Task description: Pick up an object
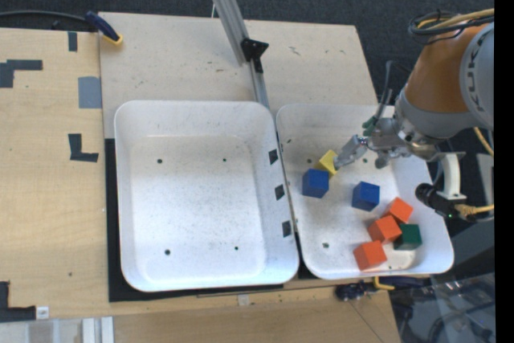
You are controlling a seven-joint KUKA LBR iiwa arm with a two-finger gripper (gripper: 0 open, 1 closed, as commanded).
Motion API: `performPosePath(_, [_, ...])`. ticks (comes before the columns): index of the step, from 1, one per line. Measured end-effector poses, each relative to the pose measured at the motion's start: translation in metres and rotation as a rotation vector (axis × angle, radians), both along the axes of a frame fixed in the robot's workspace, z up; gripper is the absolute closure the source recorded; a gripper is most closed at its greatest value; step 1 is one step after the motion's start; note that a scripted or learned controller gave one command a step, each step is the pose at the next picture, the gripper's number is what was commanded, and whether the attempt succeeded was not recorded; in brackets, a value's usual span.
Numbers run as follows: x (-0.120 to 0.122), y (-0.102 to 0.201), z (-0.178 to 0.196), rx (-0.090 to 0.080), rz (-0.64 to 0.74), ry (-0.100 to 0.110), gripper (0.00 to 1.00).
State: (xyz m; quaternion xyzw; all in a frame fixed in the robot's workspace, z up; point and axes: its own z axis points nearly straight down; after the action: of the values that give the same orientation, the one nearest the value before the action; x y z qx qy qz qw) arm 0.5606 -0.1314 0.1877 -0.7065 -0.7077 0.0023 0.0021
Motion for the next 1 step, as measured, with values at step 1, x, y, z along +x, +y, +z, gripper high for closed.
performPosePath(1, [-0.0013,-0.0011,-0.0440,0.000,-0.001,0.000,0.00])
